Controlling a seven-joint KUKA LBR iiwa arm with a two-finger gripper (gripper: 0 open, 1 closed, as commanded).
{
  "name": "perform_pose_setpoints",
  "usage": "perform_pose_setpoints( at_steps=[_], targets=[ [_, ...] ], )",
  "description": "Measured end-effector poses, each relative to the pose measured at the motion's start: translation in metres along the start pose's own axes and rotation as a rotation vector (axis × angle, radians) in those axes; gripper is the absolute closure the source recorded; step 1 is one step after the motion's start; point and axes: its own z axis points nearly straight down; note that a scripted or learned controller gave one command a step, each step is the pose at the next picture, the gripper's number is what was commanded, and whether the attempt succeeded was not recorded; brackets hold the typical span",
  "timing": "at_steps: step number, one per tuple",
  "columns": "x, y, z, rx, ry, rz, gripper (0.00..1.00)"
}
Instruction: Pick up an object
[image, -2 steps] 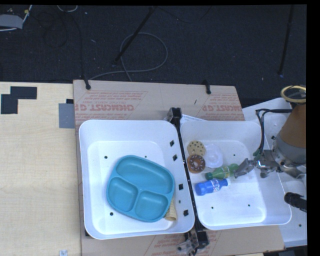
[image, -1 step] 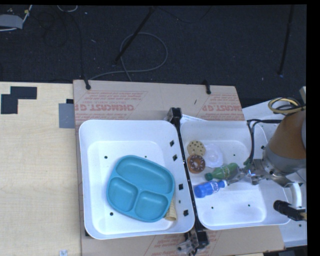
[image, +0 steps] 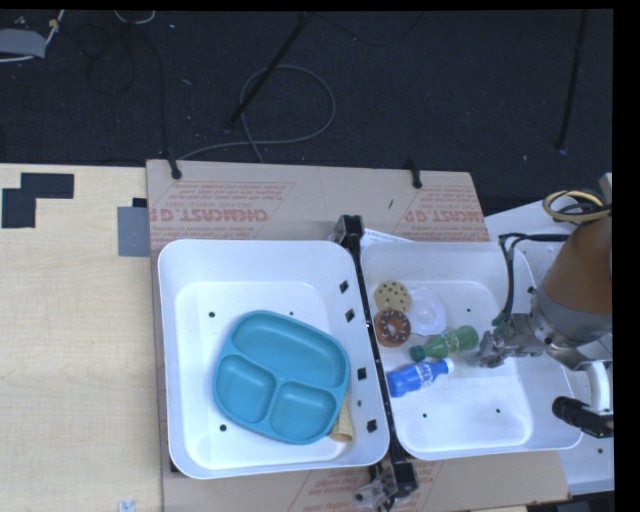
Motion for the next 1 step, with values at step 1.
perform_pose_setpoints(
  at_steps=[1],
  targets=[
    [0.0092,0.0008,-0.0571,-0.006,-0.002,-0.005,1.0]
  ],
)
